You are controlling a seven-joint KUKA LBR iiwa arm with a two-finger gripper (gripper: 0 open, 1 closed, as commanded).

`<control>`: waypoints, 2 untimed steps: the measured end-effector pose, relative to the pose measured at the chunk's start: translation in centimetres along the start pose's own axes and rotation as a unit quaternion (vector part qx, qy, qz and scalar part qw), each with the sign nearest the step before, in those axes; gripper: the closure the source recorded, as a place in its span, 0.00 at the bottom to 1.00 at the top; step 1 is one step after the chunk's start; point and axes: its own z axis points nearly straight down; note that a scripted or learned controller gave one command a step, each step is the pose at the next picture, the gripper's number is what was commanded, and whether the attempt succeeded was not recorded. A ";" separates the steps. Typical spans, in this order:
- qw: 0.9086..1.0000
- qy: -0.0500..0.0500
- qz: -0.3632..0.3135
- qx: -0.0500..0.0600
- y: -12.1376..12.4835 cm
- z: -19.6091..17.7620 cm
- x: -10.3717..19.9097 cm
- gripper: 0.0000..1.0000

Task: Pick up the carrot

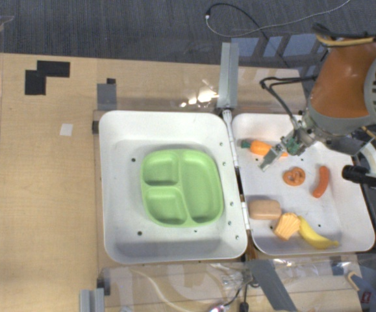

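carrot (pixel 260 147): right bin (pixel 350 239), upper left | hand (pixel 274 155): just beside carrot, at its right | fingers: spread or closed, cannot tell

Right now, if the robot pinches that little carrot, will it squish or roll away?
The carrot looks like a smooth, hard toy, so it probably stays stiff rather than squishing. Its rounded, tapered body lies flat in the right bin, so a nudge might roll it. The gripper is right beside it; that glossy surface could slip.
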 end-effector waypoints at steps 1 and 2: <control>0.993 0.004 -0.118 0.005 4.9 9.4 -6.0 0.00; 0.993 -0.002 -0.118 -0.001 5.3 8.1 -6.2 1.00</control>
